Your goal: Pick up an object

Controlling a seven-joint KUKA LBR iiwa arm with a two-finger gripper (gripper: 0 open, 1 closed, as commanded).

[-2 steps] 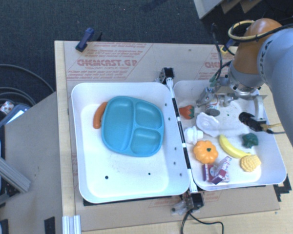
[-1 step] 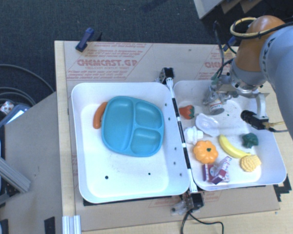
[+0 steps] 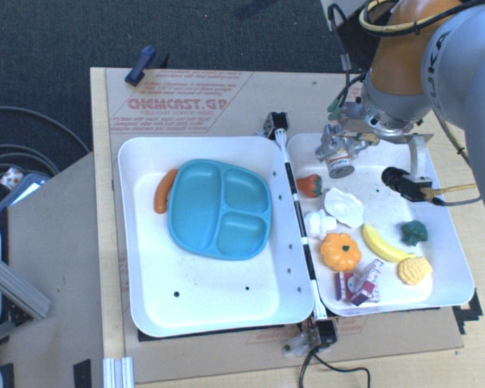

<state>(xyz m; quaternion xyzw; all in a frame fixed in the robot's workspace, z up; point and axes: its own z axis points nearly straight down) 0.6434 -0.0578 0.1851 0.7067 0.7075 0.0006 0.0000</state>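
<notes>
Red print is running across the brown board (image 3: 186, 95) covering the desk, its large line reading "CHEMCAST G.P"; the smaller lines above and below it are too fine to read. One blue clip (image 3: 140, 65) is sitting at the board's far left corner. Two white bins are lying side by side on it. The left bin (image 3: 218, 293) is carrying one blue plate (image 3: 220, 210) with three compartments, and one orange sausage-shaped piece (image 3: 161, 192) is poking out from under the plate's left edge. The right bin (image 3: 444, 217) is holding the things to pick from, eight in all: one red piece with a green top (image 3: 309, 186) by the dividing wall, two white crumpled pieces (image 3: 343, 207) (image 3: 315, 221) just in front of it, one orange pumpkin (image 3: 340, 251), one banana (image 3: 384, 245), one green broccoli (image 3: 414, 232), one yellow corn cob (image 3: 414, 271), and one red and purple packet (image 3: 360, 285) whose print is too small to read. The end effector (image 3: 337, 162) is hanging over the far left part of the right bin, just behind the red piece; how far it is open, and whether it is gripping anything, cannot be told.
</notes>
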